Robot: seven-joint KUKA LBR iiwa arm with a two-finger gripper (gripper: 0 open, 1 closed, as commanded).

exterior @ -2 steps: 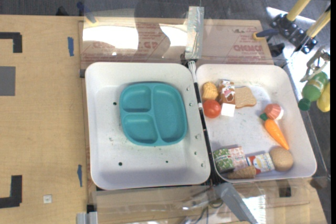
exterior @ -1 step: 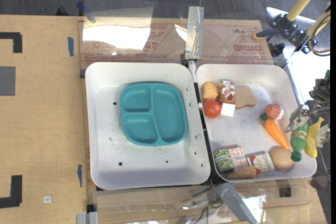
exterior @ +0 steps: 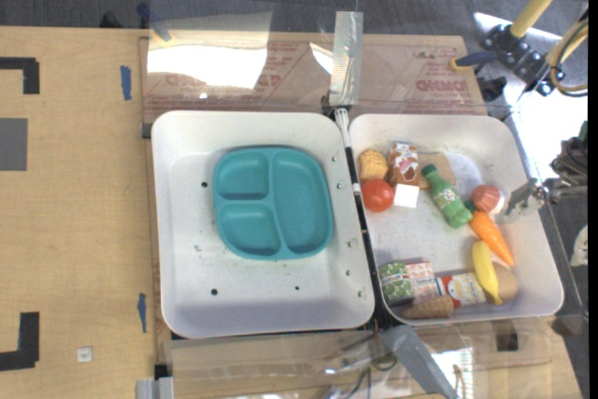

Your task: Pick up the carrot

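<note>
We take the carrot as our landmark, lying in the right bin near its right wall. A banana touches its lower end, and a red ball sits just above its upper end. To its left a green bottle lies close, with a strip of bare bin floor between them. Below and left of the carrot, flat packets crowd the near wall. We see bare floor on the carrot's right, up to the bin wall. Far left of it, the left bin has bare floor around a teal divided plate.
</note>
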